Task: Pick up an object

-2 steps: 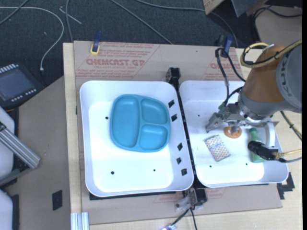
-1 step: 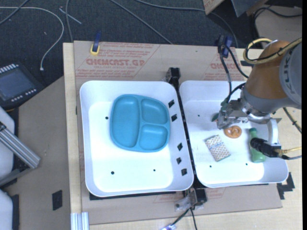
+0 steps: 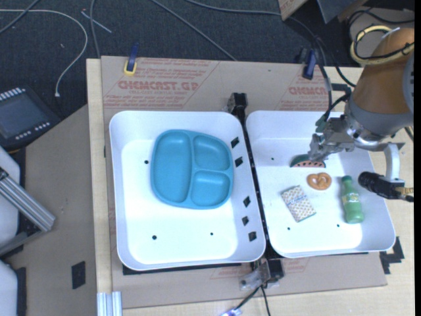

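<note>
Nothing picked up yet, I'd say: my gripper (image 3: 318, 151) hangs low over the watermelon slice (image 3: 308, 161) beside the pretzel (image 3: 320, 181). Can't tell the fingers' state from here.

Bright, even overhead light; white bins (image 3: 131, 196) nearly blown out, soft shadows under rims; slight overall softness, dark floor far left.

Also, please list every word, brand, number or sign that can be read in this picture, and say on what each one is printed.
"CHEMCAST G.P": red print on the brown protective sheet covering the bench, behind the left bin; the last letters are uncertain.
The same red print repeats behind the right bin, near, but it is too blurred to read.
Smaller red lines around both prints: too small to read.
Green bottle label: too small to read.
</note>
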Robot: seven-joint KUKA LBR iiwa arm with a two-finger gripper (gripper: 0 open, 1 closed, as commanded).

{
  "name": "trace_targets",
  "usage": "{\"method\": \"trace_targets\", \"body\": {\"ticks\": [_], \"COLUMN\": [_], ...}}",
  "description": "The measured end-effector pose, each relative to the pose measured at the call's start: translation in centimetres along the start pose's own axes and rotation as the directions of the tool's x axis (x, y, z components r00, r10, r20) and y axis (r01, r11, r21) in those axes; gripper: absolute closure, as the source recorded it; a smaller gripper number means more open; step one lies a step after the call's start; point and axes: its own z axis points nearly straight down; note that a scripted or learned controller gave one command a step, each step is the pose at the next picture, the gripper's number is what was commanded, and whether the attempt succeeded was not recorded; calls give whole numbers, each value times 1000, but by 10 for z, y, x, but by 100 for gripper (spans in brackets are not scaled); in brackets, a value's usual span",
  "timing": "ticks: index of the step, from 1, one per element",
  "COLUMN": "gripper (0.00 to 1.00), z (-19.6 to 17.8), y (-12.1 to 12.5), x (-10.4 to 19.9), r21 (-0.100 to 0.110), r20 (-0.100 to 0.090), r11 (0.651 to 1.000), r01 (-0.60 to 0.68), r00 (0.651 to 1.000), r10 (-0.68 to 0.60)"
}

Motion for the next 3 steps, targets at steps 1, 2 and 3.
{"method": "trace_targets", "body": {"ticks": [1,2,3], "gripper": [100,100,100], "z": [-52,-45,-52], "y": [2,0,-6], "x": [0,44,96], "r21": [1,10,10], "r20": [0,-4,-5], "r11": [1000,1000,1000], "r01": [0,3,5], "r00": [1000,1000,1000], "r10": [0,-3,-5]}}
